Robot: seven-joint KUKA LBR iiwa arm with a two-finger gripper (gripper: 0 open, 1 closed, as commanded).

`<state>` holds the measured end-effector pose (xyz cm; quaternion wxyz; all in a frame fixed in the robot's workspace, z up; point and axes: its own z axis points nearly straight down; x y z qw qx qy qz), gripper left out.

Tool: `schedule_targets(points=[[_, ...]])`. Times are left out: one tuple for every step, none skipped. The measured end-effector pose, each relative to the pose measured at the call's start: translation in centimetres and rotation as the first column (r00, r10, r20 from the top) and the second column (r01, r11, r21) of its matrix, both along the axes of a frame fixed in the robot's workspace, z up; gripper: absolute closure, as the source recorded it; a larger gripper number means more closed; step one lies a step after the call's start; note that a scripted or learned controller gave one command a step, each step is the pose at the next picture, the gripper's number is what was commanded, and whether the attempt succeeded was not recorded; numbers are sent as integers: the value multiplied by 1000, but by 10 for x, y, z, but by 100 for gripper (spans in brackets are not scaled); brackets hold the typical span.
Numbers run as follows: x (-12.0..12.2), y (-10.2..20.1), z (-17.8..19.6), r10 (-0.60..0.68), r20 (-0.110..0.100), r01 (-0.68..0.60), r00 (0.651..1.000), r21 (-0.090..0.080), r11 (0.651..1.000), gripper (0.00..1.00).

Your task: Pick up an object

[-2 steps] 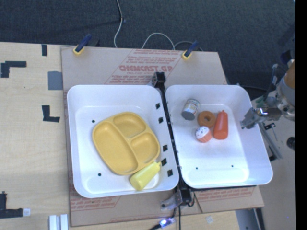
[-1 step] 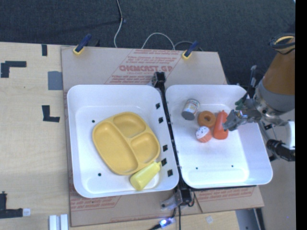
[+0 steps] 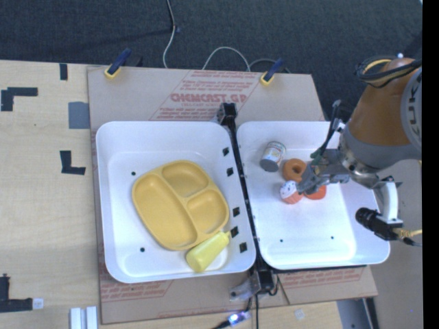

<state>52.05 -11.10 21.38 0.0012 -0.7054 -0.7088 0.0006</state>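
Two yellow clamps (image 3: 117, 63) pin the cardboard sheet (image 3: 206, 98) under both bins.

A tray (image 3: 180, 203) is lying in the left bin (image 3: 110, 184) (a bottle (image 3: 207, 251) touching its near-right edge); a can (image 3: 272, 155) is lying to the tray's right.

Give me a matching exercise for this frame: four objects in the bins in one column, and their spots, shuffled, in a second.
Things:
1. yellow divided plate
2. yellow bottle
3. grey can
4. orange ring

Places:
A. right bin, nearest the divider, lying on its side
B. middle of the left bin
C. right bin, between the can and the gripper
D. left bin, at the plate's near edge

Pairs: 1-B, 2-D, 3-A, 4-C
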Motion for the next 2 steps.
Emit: schedule_targets(points=[[0,59,10,2,2,-2,1000,0,1000,100],[-11,120,10,2,0,-2,1000,1,1000,100]])
